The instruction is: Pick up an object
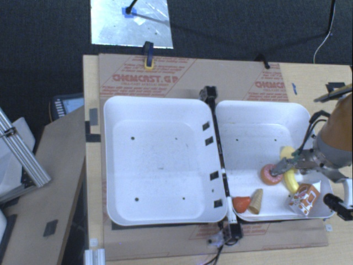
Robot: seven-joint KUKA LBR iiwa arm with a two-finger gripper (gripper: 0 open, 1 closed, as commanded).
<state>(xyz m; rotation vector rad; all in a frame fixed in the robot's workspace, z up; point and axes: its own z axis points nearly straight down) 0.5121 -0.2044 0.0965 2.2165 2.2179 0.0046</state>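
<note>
The grey arm's gripper point(282, 168) hangs low in the right shallow white bin point(248, 120), at about four o'clock of it, tips just above the pink ring-shaped doughnut toy point(269, 174) and touching the yellow plastic banana point(289, 176) — whether the claw is spread or pinched, I cannot tell. At six o'clock lie a red strawberry-like piece point(241, 204) and a tan cone point(256, 201); at five, an orange-and-white patterned box point(304, 199).
</note>
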